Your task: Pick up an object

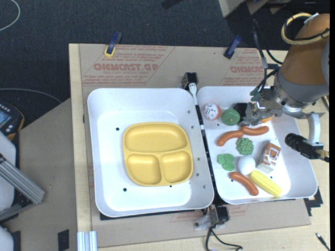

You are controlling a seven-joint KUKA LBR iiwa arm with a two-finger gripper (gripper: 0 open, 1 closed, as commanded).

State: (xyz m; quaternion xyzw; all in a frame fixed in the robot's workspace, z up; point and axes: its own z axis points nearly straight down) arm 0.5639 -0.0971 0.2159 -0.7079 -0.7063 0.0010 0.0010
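Arm reaches in from right; fingers over sausage, state unclear.

Right bin: 3 sausages, corn, egg, broccoli, carton, dice, green ball.

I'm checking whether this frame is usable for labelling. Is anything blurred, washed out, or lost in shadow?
In the camera view the lighting is even and soft; the white bins are bright but their rims still read. The yellow tray and toy food are sharp. The gripper area is dark and cluttered, so its detail is hard to read. The floor is dim.
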